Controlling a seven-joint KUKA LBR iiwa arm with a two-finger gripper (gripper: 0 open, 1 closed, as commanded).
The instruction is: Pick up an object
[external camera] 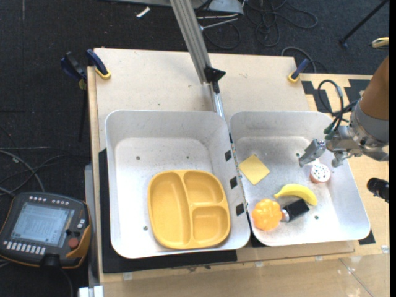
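Two shallow white bins sit side by side on a pale bench, the left bin (124, 135) with one yellow divided plate (189, 208) and the right bin (272, 129) with five small things: one yellow sponge (254, 169), one banana (296, 193), one orange fruit (266, 215), one black object (296, 209) touching the banana, and one small round pink-white piece (319, 174); I can read no writing on any of them. Reaching in from the right, the grey arm (374, 113) holds its gripper (326, 153) over the upper right part of the right bin, just above the round piece, with its two fingers (309, 153) spread apart and nothing between them. One teach pendant (42, 228) with a lit screen lies on the dark floor at the lower left.
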